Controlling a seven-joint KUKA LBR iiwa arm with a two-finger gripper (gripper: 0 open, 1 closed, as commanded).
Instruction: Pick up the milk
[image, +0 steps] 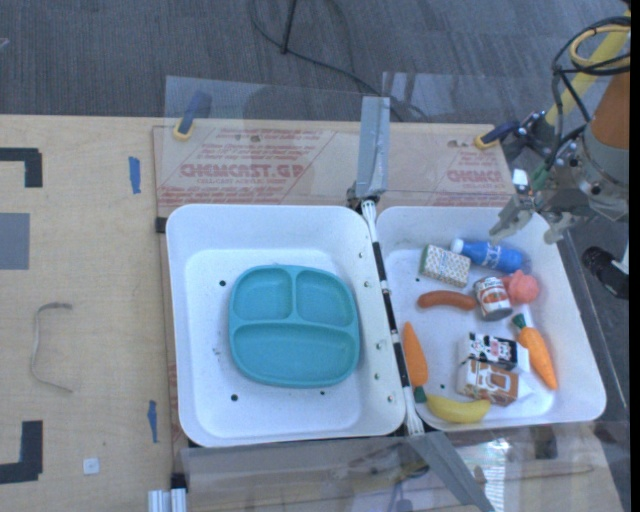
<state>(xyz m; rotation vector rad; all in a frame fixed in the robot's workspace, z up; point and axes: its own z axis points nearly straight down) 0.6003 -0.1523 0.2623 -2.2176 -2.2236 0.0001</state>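
Overhead, two white bins side by side on a wooden bench. Left bin (190, 250) holds a teal plate (293, 326) with three compartments, lying flat near the middle. Right bin (585, 385) holds the small items. Milk (492, 351), a carton with black-and-white cow patches, lies in the near part of this bin, touching a brown-and-white carton (489, 381) just below it; print on both too small to read. Banana (458, 408) along the near rim, small carrot (414, 355) by the left wall, larger carrot (538, 355) just right of the milk. Farther back: cracker (445, 265), blue bottle (489, 254) with white cap, sausage (447, 299), can (491, 297), pink ball (522, 288). Gripper (532, 228) hangs over the far right corner of the right bin, beside the bottle, well apart from the milk; two fingers (513, 221) spread, nothing between them. Behind the bins a clear sheet (250, 160) carries red lettering reading "CHEMCAST GP", repeated partly on the right side. Blue tape (134, 174) and black tape marks (27, 166) on the bench at left, plus a bent wire (45, 345).
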